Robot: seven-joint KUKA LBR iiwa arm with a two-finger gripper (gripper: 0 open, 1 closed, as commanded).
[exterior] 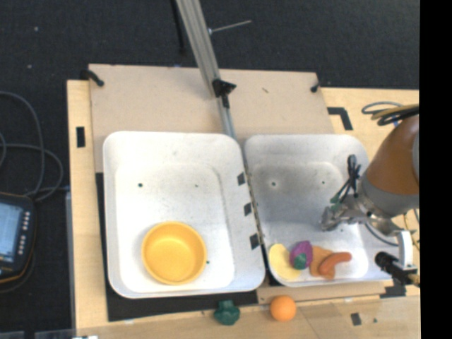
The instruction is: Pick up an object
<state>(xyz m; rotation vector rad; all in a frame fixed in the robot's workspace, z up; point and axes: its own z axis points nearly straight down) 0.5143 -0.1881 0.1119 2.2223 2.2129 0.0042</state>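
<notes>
Arm reached in from the right, wrist lowered at the right side of the view.

The arm (397, 162) is seen entering from the right edge, its orange band presented as a broad rounded mass above a grey wrist section. The wrist is angled down and to the left, and dark cables are routed along its left side. The gripper (333, 217) is carried at the lower left end of the wrist, pointed downward. Its fingers are too small and blurred for their spacing to be judged.
</notes>
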